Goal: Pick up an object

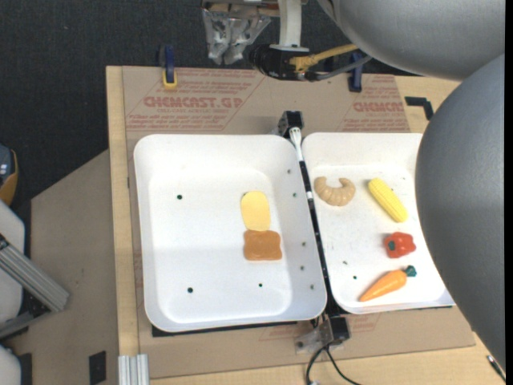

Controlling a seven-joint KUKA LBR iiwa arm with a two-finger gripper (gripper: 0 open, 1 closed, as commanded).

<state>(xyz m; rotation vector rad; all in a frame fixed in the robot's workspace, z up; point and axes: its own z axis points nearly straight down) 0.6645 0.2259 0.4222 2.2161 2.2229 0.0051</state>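
light: bright, even, from above | shadow: soft grey band across the left bin's (pixel 160 215) lower floor | glare: whites near blown out (little surface detail) | focus: bins sharp, arm (pixel 465 215) blurred, gripper (pixel 232 34) soft | distortion: slight

- Gripper (pixel 232 38) sits beyond the bins' far edge.
- Left bin (pixel 160 215), nearer it: yellow slice (pixel 255 209) touching toast piece (pixel 262 245).
- Right bin (pixel 353 147): croissant (pixel 334 190), corn (pixel 387 199), pepper (pixel 398 245), carrot (pixel 386 284).

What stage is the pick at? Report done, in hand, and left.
Done: nothing looks picked yet. The yellow slice and brown toast piece lie in the left bin; the croissant, corn, red pepper and carrot lie in the right bin.
In hand: the gripper hangs beyond the bins, nothing between its fingers.
Left: the whole pick.
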